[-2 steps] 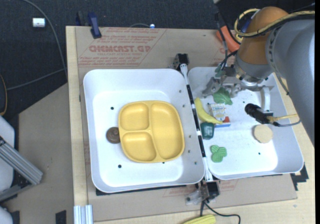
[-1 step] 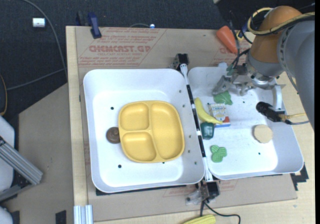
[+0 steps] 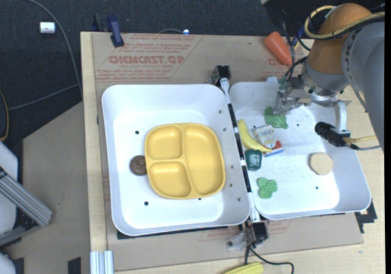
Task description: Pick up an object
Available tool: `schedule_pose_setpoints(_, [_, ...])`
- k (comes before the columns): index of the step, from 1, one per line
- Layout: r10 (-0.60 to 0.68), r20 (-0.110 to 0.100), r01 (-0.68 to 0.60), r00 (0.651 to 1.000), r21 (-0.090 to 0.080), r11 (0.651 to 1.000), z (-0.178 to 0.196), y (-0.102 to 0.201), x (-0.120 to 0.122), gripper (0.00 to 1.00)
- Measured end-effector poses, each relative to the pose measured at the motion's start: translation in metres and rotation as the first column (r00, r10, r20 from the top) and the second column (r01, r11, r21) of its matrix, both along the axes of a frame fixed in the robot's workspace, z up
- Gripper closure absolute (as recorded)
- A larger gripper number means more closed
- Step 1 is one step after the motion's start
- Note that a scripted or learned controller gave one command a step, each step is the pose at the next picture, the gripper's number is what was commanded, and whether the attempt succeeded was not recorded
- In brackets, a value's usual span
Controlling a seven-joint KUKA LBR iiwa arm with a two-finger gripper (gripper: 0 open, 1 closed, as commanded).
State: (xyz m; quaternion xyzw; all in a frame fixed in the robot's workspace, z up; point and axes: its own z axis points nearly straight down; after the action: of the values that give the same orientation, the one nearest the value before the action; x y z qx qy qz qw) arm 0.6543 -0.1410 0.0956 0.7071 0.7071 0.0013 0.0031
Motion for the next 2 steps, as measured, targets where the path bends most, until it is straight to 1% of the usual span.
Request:
schedule_pose_setpoints(1, [0.000, 0.000, 0.000, 1.000, 0.000, 1.000, 0.000, 0.000, 0.000, 0.00])
schedule_pose_setpoints(2, [0.001, -0.008, -0.001, 1.000, 0.004, 1.000, -0.011, 0.020, -0.002, 0.00])
